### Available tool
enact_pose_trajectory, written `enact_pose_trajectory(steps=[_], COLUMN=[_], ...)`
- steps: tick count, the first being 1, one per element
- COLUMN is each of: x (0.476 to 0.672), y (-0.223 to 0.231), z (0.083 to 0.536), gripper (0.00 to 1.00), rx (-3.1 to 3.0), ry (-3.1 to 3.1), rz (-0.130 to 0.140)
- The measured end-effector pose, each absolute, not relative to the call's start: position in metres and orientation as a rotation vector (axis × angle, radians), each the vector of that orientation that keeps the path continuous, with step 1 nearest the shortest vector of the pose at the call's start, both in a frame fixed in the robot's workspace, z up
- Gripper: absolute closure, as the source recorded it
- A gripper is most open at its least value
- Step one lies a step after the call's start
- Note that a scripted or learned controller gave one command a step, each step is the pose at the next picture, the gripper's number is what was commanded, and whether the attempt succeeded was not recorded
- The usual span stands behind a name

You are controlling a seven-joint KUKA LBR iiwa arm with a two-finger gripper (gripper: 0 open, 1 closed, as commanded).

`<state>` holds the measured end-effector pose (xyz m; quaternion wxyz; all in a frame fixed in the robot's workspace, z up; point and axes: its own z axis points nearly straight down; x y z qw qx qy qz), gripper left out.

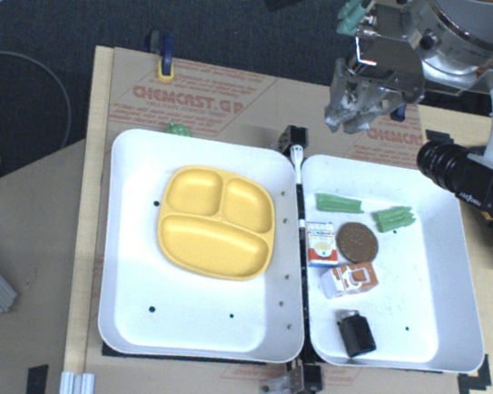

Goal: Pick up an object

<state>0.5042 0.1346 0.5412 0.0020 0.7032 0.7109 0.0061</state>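
Note:
My gripper [358, 115] hangs above the cardboard behind the right bin [456, 269], past its far left corner, over none of the objects. In the right bin lie a long green piece [337, 203], a second green piece [393, 219], a brown round disc [358, 241], a small red-and-white carton [320, 242], an orange-and-white carton [350, 279] and a black block [356, 334]. A yellow divided plate [218, 222] sits in the left bin [129, 247].
The bins stand side by side on a cardboard sheet [207, 94]. A blue-and-yellow clamp [166, 56] holds the sheet's far left edge, and a small green thing [179, 129] lies behind the left bin. Black clips [293, 138] join the bins.

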Motion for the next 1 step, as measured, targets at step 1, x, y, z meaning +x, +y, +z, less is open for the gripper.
enact_pose_trajectory(steps=[1], x=[0.4769], y=[0.0841], z=[0.406], gripper=[1.0], rx=[2.234], ry=[2.221], rz=[-0.023])
